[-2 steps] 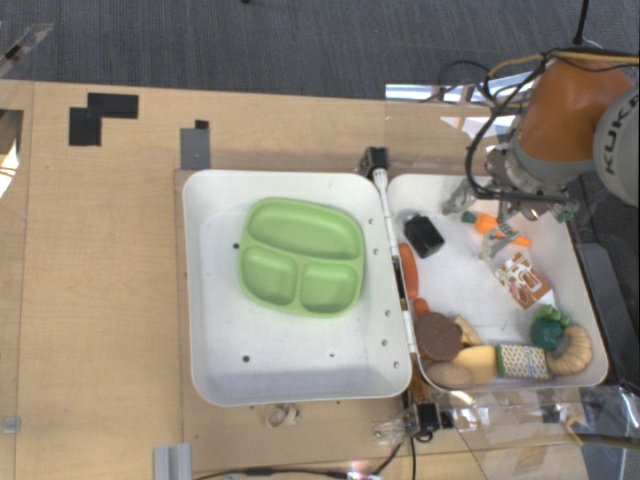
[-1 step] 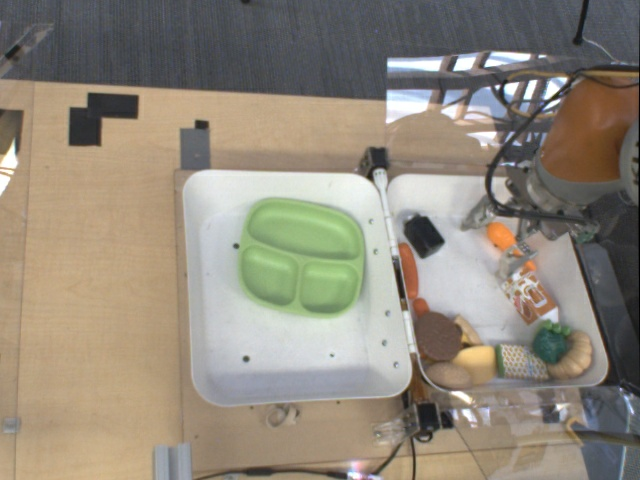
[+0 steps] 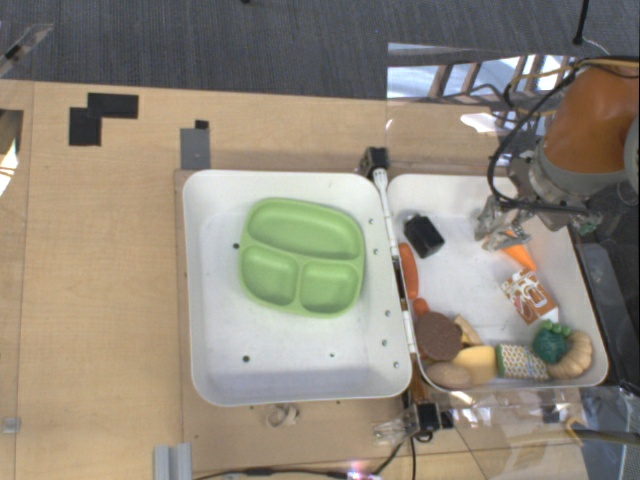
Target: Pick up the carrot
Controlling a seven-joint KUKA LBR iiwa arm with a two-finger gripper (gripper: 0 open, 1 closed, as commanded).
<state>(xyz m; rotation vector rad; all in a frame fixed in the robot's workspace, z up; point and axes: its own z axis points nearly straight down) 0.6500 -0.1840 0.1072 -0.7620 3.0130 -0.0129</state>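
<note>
Green plastic came first on my screen: a divided plate (image 3: 302,256) sat in the middle of the left bin (image 3: 215,368), well away from the job, so I judged it no obstacle. Across the shared wall, in the right bin (image 3: 455,283), a long orange-red piece (image 3: 407,268) lay tight along the left side, with a black block (image 3: 423,235) just beside it. Toy foods were crowded along the near edge, a brown disc (image 3: 436,334) and a green broccoli (image 3: 549,343) among them, likely slid there together.

What I took for the carrot (image 3: 520,256) lay in the far right part of that bin, on open floor apart from the pile, which suited a top-down grab. Its long axis ran on a slant, from far-left to near-right; which end was the tip I could not make out. The gripper (image 3: 499,230) hung at its far-left end, touching or nearly so. Whether it was spread or pressed together I could not tell, nor whether it pinched the carrot.
</note>
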